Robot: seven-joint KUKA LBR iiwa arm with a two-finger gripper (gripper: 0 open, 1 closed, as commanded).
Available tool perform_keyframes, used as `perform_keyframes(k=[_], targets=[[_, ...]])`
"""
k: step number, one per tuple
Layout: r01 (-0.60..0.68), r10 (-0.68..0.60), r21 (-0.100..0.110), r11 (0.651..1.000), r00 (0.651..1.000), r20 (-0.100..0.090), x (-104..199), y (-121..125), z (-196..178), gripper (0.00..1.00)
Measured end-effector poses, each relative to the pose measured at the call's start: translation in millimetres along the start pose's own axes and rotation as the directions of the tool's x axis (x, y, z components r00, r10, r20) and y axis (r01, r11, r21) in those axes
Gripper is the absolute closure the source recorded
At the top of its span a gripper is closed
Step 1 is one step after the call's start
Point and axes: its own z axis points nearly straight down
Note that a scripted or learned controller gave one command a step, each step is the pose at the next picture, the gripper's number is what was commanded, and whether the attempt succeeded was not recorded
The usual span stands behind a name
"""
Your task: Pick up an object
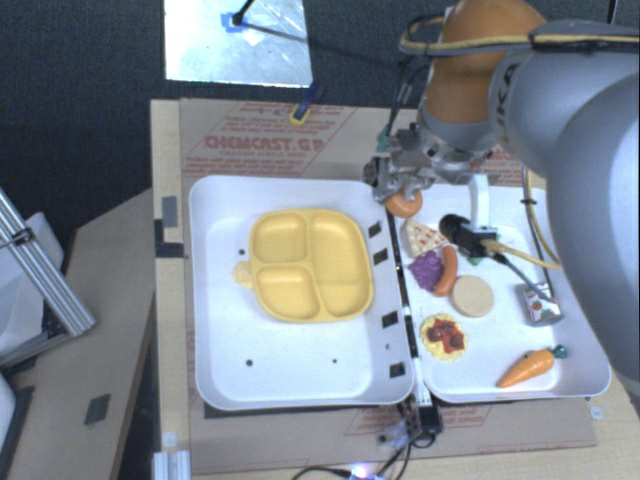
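Observation:
My gripper (400, 190) hangs over the far left corner of the right bin (580, 363), close to the divider between the bins. A small round orange piece (405, 206) sits right at its tip, partly covered by it; I cannot tell whether it is gripped or resting in the bin. Just in front lie a pizza slice (424, 238), a purple piece (427, 269) and a red-orange sausage (450, 267).
Further forward in the right bin are a tan disc (473, 296), a round yellow piece with red topping (444, 336), a carrot (527, 366) and a small metallic item (539, 306). The left bin (215, 358) holds a yellow divided plate (305, 265).

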Motion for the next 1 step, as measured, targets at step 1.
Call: perform_keyframes(k=[1], targets=[[-0.004, 0.004, -0.001, 1.0, 1.0, 0.0, -5.9, 0.2, 0.8, 1.0]])
